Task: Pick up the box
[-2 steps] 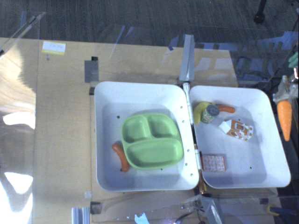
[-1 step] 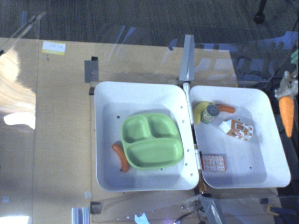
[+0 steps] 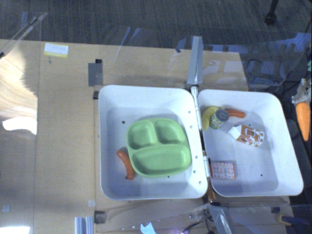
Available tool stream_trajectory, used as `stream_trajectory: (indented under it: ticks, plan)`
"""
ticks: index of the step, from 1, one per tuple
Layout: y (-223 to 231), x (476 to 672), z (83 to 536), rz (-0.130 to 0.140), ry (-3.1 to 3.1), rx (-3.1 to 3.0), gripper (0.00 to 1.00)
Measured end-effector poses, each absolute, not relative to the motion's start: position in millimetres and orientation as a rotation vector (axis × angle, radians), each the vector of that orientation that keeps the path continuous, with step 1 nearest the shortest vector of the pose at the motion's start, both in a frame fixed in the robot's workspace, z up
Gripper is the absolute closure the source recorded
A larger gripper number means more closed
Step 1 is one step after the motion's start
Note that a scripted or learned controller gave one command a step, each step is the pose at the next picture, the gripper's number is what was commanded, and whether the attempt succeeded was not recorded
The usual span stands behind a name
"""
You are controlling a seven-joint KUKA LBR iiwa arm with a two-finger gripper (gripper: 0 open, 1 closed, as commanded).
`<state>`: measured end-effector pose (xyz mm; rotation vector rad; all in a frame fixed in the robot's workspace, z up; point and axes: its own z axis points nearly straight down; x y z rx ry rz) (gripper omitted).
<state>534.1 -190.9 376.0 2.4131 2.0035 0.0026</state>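
Note:
A small white box with orange print lies tilted in the middle of the right bin. Near that bin's front left corner a flat pinkish patterned box lies on the floor. A piece of the arm, its orange band below a grey part, stands at the far right edge of the view, outside the right bin's right wall and well clear of both boxes.
At the right bin's back left sit a yellow item, a small grey-lidded jar and an orange-red stick. The left bin holds a green divided plate and an orange sausage at its left.

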Motion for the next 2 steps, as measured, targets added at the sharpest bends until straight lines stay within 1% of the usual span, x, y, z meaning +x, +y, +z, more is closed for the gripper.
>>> stream_trajectory:
  ticks: [1,2]
  plan:
    - [-171,502.8,157,0.001,2.002,2.420,1.00]
    - [-99,529.5,220,0.006,2.001,2.417,1.00]
